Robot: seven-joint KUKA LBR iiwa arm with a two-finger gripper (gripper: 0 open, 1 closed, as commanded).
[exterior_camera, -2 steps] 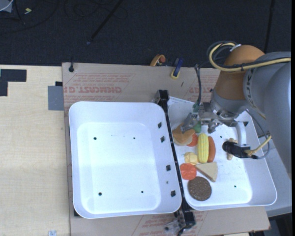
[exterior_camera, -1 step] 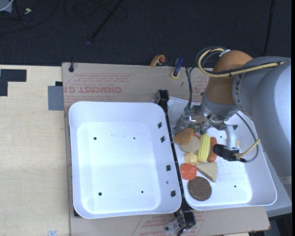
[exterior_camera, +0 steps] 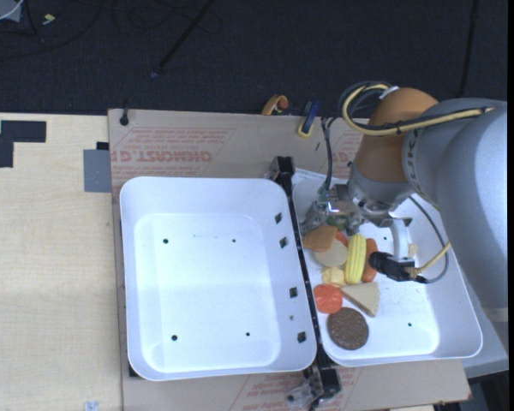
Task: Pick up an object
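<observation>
- A brown round cookie-like disc (exterior_camera: pixel 349 328) lies nearest the camera in the right bin (exterior_camera: pixel 445 332).
- Just beyond the disc sit a red-orange tomato-like piece (exterior_camera: pixel 328 299) and a tan wedge (exterior_camera: pixel 364 298), touching each other.
- Farther than the disc, a yellow corn cob (exterior_camera: pixel 355 258) stands lengthwise in the pile, beside a beige round piece (exterior_camera: pixel 331 253) and a small yellow chunk (exterior_camera: pixel 333 276).
- Beyond the corn cob, the pincer (exterior_camera: pixel 334 217) hangs over the far end of the pile; I cannot tell how its fingers stand.
- Left of the disc, the left bin (exterior_camera: pixel 154 349) rests on the desk (exterior_camera: pixel 43 272).
- The grey arm (exterior_camera: pixel 463 178) reaches in behind.
</observation>
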